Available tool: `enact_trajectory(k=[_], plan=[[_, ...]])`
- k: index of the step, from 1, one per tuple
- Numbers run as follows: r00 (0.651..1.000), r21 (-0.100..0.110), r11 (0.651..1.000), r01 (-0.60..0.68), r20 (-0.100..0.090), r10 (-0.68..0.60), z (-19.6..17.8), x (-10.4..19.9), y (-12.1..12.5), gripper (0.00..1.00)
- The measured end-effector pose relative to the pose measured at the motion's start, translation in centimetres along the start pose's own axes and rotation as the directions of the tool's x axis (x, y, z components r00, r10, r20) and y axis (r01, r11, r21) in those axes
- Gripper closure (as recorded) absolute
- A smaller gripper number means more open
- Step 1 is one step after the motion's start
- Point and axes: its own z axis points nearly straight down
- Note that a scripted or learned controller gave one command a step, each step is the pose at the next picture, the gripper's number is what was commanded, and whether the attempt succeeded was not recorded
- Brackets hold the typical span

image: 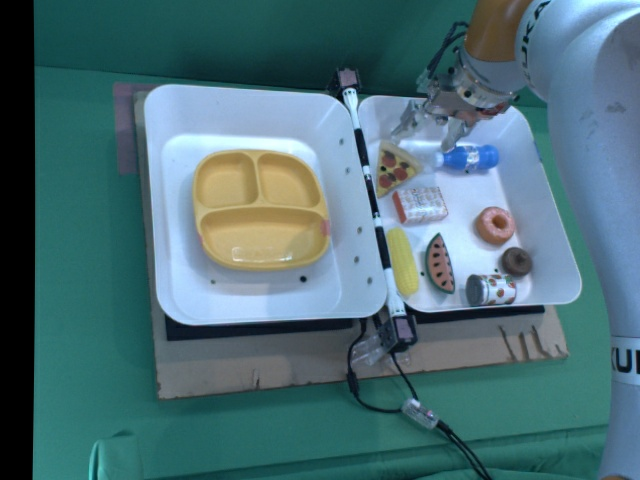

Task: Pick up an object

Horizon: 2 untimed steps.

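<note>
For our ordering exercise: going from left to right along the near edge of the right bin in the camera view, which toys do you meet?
Corn cob → watermelon slice → tin can → chocolate donut.

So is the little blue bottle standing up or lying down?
Lying down. The blue bottle rests on its side in the right bin, white cap pointing left.

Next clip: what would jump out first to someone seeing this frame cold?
The big yellow divided plate sitting alone in the left bin. Next, the scatter of toy food in the right bin, including a pizza slice, corn cob, watermelon slice and pink donut. The gripper hangs over that bin's far end, beside a blue bottle.
</note>
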Motion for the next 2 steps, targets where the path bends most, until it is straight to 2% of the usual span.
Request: enact_trajectory(k=[1, 2], plan=[[1.000, -0.006, 1.000, -0.001, -0.005, 0.001, -1.42, 0.23, 0.26, 1.00], [1.000, -0.005, 1.000, -0.003, 0.001, 0.003, -1.42, -0.11, 0.21, 0.00]])
